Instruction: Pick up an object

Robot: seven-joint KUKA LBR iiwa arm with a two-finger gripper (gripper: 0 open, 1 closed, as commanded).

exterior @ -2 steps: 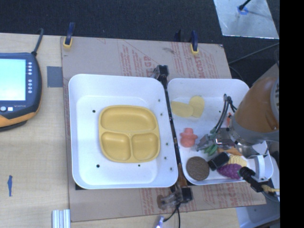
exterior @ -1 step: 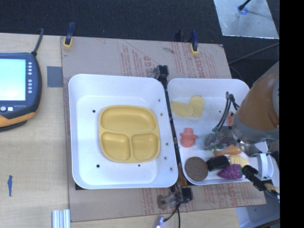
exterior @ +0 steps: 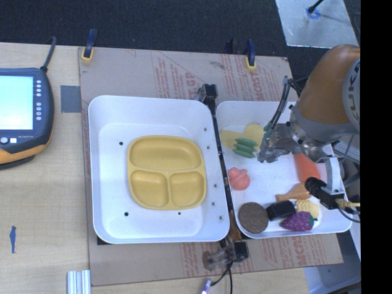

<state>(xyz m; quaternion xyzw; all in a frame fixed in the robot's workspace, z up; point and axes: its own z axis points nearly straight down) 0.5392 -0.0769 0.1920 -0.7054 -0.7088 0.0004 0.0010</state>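
Small toys lie in the right white bin (exterior: 269,179) — a green ridged piece (exterior: 245,147) on a yellow one (exterior: 253,131), a pink piece (exterior: 238,178), purple grapes (exterior: 297,221). The pincer (exterior: 271,147) hovers just beside the green piece; its grip cannot be told. A yellow divided tray (exterior: 166,171) sits in the left bin (exterior: 110,164).

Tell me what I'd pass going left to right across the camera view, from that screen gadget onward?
Handheld screen → yellow divided tray in the left bin → pink toy → green ridged piece → claw → orange carrot-like piece.
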